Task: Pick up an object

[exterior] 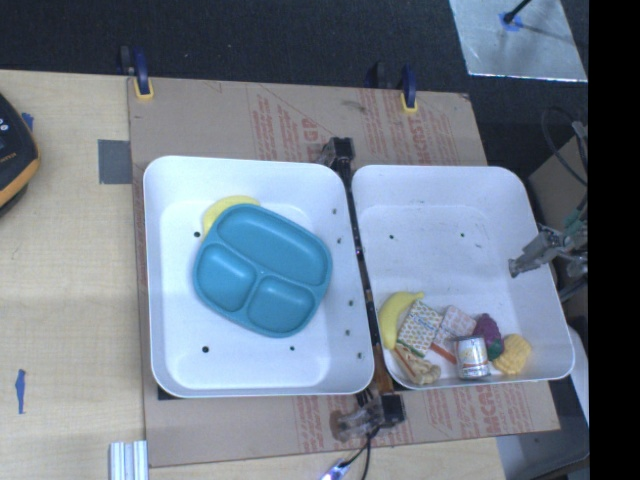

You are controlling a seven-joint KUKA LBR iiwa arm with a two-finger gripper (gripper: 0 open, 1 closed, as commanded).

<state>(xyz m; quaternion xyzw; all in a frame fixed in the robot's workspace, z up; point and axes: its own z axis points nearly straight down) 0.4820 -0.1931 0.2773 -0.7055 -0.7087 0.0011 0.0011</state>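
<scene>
A heap of small toy foods lies in the right bin's (pixel 440 203) near corner. It has a yellow banana (pixel 397 313), a patterned cracker box (pixel 421 325), a silver can (pixel 471 358), purple grapes (pixel 487 327), a yellow lumpy piece (pixel 513 354) and a sandwich-like piece (pixel 417 366). My gripper (pixel 530 257) reaches in over that bin's right rim, up and to the right of the heap and apart from it. Nothing shows in its grasp.
The left bin (pixel 175 358) holds a blue divided plate (pixel 262 270), which lies on a yellow item (pixel 226 209) peeking out at its far left. Cardboard (pixel 250 118) lies under both bins, clamped at the far edge. An orange and black device (pixel 14 148) sits at the left.
</scene>
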